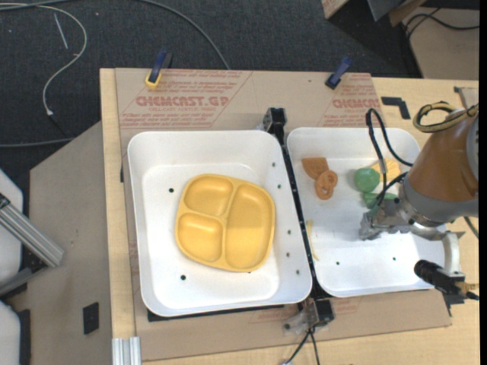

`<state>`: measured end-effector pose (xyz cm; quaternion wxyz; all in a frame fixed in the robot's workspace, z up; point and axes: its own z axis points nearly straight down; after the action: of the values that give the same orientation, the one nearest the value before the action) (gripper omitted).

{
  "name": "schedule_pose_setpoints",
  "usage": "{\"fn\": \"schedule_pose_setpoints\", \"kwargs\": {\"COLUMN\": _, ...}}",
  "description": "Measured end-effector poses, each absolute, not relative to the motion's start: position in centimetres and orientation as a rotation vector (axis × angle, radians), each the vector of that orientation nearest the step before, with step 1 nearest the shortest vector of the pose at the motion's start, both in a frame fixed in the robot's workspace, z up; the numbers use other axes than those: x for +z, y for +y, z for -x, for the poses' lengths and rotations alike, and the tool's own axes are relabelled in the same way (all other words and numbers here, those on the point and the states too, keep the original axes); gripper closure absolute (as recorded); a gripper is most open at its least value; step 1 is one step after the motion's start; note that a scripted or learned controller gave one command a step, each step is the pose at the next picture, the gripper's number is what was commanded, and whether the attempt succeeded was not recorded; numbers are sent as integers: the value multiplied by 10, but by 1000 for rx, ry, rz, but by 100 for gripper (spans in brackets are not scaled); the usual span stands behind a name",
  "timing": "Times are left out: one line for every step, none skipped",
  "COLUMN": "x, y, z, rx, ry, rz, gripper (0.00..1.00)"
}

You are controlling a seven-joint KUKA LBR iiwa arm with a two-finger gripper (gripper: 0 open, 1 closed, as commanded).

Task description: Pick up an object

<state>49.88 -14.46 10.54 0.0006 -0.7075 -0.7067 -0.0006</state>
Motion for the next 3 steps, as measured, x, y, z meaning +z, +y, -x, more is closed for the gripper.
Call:
{"fn": "schedule_pose_setpoints", "kwargs": {"x": 169, "y": -143, "z": -501, "rx": -6, "ry": -2227, "rz": 2224, "gripper": 100}}
{"fn": "schedule_pose_setpoints", "kwargs": {"x": 223, "y": -143, "z": -503, "rx": -6, "ry": -2228, "rz": 2224, "gripper": 100}}
{"fn": "schedule_pose_setpoints", "kwargs": {"x": 286, "y": -149, "z": -506, "rx": -6, "ry": -2229, "rz": 2225, "gripper": 100}}
